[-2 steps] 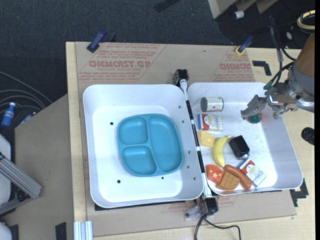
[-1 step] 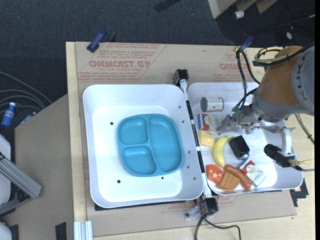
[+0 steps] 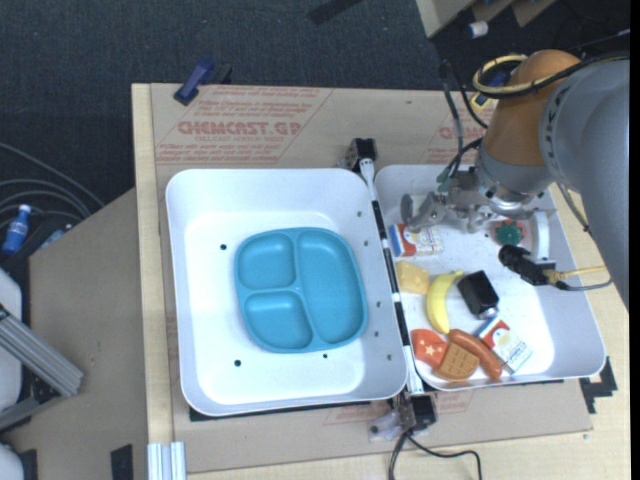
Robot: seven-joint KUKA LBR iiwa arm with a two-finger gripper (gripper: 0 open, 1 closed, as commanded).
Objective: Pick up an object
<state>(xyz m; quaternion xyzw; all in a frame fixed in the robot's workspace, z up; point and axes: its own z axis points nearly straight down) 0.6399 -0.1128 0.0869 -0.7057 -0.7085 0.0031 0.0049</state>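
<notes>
My gripper hangs low over the back left of the right bin, just above a red and white packet. Nothing shows held in it. A yellow banana lies near the bin's middle, with a pale yellow wedge to its left and a black block to its right. A small green object sits under the wrist. At the front lie a red piece with a star, a brown waffle-like piece and a reddish sausage.
The left bin holds a blue divided plate. A small white and blue card lies at the right bin's front. The arm covers that bin's back right. A blue clip rests beyond the bench.
</notes>
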